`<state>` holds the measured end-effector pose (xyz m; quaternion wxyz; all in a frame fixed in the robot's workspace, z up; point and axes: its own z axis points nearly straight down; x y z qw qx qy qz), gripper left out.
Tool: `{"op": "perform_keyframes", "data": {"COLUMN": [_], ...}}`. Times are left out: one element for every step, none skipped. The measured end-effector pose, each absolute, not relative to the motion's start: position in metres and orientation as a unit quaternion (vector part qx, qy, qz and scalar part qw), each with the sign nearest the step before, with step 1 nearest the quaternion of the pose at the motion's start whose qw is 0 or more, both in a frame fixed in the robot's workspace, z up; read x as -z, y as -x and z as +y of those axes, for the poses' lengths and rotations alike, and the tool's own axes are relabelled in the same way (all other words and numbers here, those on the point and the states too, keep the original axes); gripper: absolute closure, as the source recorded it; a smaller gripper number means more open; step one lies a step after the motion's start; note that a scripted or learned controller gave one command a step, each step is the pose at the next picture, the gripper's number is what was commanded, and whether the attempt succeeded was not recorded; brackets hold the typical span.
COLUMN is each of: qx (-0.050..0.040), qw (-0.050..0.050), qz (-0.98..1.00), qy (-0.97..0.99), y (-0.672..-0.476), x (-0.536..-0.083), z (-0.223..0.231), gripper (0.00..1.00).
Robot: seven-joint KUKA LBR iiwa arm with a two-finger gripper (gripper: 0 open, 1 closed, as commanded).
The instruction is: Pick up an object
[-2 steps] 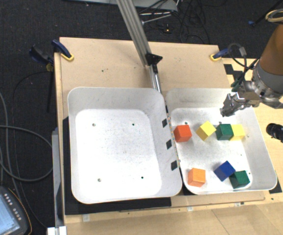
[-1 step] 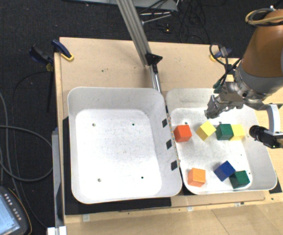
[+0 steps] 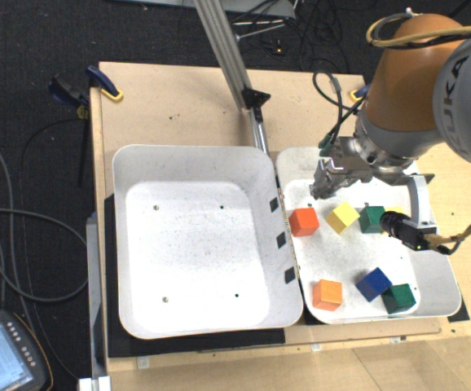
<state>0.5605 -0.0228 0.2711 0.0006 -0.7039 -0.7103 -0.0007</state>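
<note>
Hovering over right bin [image 3: 431, 300], tool [image 3: 327, 182] sits just at 1 o'clock of the red block [image 3: 304, 221], likely lining up a grab. Can't tell tool state. Yellow block [image 3: 342, 217] at 3 o'clock of red, crowding it.

The counter [image 3: 178, 104] is viewed from a single fixed camera set above it, angled downward at a slant. Both white bins [image 3: 125, 218] are framed at middling range, with dark floor [image 3: 24, 39] around the counter.
</note>
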Motion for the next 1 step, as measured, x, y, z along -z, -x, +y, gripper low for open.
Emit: {"op": "perform_keyframes", "data": {"qx": [-0.0003], "qw": [0.002], "qz": [-0.71], "qy": [0.704], "y": [-0.5472], "x": [-0.254], "z": [0.031], "gripper": [1.0]}}
